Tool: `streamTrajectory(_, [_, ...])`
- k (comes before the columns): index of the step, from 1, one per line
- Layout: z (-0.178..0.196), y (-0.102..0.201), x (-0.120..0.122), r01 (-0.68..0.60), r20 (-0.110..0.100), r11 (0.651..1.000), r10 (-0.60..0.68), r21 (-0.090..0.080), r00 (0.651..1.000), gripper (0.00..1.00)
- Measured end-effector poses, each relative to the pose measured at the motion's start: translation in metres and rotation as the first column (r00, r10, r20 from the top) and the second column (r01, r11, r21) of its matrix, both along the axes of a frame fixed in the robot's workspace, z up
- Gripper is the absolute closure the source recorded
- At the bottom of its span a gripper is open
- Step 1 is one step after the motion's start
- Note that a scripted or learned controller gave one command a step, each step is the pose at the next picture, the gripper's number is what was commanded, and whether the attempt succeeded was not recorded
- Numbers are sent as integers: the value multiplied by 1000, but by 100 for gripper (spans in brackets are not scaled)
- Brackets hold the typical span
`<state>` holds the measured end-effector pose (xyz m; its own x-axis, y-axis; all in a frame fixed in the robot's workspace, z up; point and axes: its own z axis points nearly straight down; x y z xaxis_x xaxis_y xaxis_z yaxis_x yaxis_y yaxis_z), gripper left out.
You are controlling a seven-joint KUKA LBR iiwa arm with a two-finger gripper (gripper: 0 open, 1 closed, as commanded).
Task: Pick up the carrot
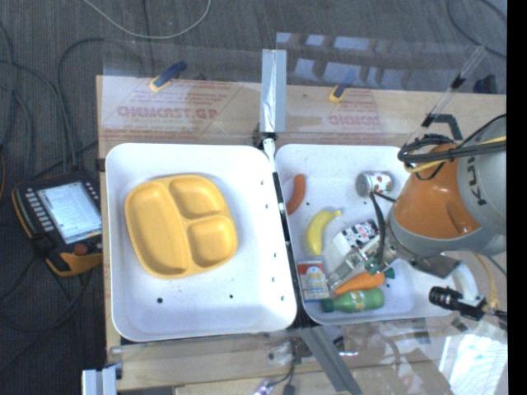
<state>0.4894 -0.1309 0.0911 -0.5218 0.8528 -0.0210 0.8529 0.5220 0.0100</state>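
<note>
Low in the right bin (346,156), the carrot (360,282) lies nearly level, its green top pointing right. Just below it, touching or nearly so, rests a green bottle (354,301); a small red-and-white carton (311,280) sits at its left, a banana (319,230) above that, and a sausage (296,193) near the bin's left wall. The gripper (368,259) hangs just above the carrot's right end, whether apart or together cannot be told. The left bin (132,303) holds a yellow divided plate (180,225).
</note>
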Motion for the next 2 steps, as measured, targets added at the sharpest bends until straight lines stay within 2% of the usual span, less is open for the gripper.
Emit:
streamTrajectory(1, [-1, -21, 1, 338, -4, 941, -338, 19, 941, 0])
streamTrajectory(2, [0, -14, 0, 253, 2, 967, -253, 5, 967, 0])
